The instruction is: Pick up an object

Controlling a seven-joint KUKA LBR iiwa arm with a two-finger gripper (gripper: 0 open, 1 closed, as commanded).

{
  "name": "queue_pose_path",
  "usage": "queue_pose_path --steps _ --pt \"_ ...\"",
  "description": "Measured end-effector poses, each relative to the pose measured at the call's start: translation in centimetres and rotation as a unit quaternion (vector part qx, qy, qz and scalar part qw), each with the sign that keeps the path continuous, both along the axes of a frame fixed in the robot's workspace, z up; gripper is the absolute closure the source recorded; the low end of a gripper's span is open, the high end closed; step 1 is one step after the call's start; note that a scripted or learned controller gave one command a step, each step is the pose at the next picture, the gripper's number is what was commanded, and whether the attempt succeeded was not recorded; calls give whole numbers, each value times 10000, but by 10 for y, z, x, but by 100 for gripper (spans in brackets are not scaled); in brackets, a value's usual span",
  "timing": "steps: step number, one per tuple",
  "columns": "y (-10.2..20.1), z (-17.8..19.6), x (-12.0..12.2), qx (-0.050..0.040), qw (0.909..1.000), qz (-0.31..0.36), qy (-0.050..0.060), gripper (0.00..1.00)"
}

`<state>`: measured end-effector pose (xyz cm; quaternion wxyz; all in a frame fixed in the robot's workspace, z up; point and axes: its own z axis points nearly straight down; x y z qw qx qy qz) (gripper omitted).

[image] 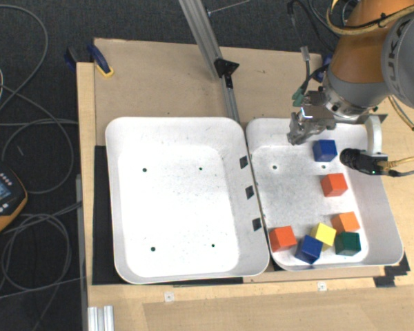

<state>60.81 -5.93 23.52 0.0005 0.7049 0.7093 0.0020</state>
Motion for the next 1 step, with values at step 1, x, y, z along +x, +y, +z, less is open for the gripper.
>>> queue_pose_path --steps 1 --pt "46 11 18 -2 10000 1 -2 100"
